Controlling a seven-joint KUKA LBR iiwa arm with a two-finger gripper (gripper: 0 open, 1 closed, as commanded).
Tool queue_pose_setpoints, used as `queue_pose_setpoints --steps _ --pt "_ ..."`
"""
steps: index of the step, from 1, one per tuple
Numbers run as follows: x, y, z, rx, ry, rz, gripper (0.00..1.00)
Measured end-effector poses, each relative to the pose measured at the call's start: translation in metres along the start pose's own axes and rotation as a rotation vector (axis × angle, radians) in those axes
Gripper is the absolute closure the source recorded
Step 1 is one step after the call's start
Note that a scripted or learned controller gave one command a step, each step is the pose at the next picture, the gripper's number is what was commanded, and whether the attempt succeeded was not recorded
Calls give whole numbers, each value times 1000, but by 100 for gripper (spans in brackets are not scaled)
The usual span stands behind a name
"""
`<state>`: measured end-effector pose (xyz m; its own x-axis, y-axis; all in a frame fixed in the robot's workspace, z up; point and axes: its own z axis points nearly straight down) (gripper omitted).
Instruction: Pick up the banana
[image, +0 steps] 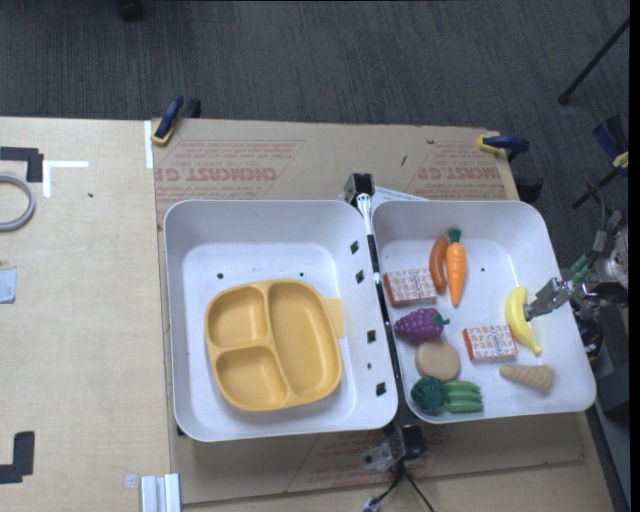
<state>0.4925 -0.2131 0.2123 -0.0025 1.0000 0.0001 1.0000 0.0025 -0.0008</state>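
Note:
The yellow banana (518, 318) lies in the right bin (500, 222) near its right wall, running from upper left to lower right. My gripper (545, 300) reaches in over that bin's right rim and sits just above and to the right of the banana's middle, very close to it or touching it. Nothing is visibly lifted, and the banana rests on the bin floor.
The right bin also holds a carrot (456, 270), two small printed boxes (410, 286) (489, 343), purple grapes (420, 324), a tan round piece (437, 359), broccoli (428, 394) and a tan cone (527, 376). A yellow divided plate (272, 343) sits in the left bin (250, 225).

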Motion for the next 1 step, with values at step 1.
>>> queue_pose_setpoints --steps 1 --pt "-3 61 120 -1 10 -153 0"
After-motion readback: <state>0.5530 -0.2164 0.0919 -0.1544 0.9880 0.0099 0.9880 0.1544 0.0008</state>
